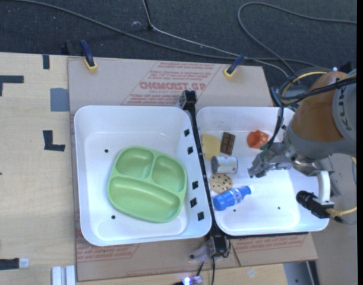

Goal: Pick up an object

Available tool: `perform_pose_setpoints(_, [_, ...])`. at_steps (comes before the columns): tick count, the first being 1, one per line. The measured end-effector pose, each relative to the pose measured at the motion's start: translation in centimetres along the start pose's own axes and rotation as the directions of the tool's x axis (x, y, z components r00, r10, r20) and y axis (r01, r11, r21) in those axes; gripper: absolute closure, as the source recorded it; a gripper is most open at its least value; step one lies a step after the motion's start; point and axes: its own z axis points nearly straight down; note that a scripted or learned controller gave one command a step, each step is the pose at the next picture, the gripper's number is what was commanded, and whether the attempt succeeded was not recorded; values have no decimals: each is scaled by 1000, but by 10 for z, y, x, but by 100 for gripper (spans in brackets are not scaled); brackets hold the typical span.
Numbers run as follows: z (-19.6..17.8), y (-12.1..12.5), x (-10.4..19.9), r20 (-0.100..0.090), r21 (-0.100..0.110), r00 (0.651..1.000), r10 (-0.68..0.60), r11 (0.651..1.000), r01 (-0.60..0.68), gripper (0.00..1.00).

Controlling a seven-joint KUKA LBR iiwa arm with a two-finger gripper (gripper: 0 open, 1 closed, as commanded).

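While the grey arm [324,120] is reaching in from the right edge of the table [27,177], its hand [259,166] is hanging low over the middle of the right bin [261,215], just below an orange object [258,138] and apart from it. Whether the hand is spread or pressed together cannot be told, and nothing is showing between its tips.

The things to pick are lying in the right bin, mostly along its left wall. A brown chocolate-like bar [228,142] is resting against a pale yellow piece [210,145] near the bin's far left corner. Just nearer the front, a small silver can [224,164] is lying on its side, and a speckled round cookie [220,183] is sitting right beside it. A blue bottle [230,198] is lying on its side toward the front left part of the bin, touching or nearly touching the cookie. The orange object is sitting near the far wall, toward the middle.

In the left bin [89,123], a green divided plate [148,183] is lying flat in the middle.
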Motion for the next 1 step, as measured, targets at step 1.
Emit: perform_pose_setpoints(1, [-57,11,-1,1,-2,1000,-1,1000,1,100])
